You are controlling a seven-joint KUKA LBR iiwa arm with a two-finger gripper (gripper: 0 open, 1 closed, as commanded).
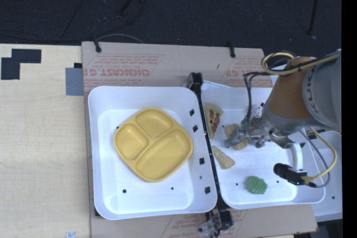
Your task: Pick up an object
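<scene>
The two bins (106, 120) look like smooth, faintly glossy white plastic. The yellow divided plate (153, 144) is matt plastic. The green lump (256, 184) looks rough and knobbly. Printed brown cardboard (167, 67) lies beneath, on pale wood-grain bench (39, 147).

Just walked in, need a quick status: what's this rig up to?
The arm reaches from the right into the right bin, its hand down among small items near the bin's upper left. A green object and a tan wedge lie loose nearby. The left bin holds a yellow divided tray. No grasp is evident.
</scene>
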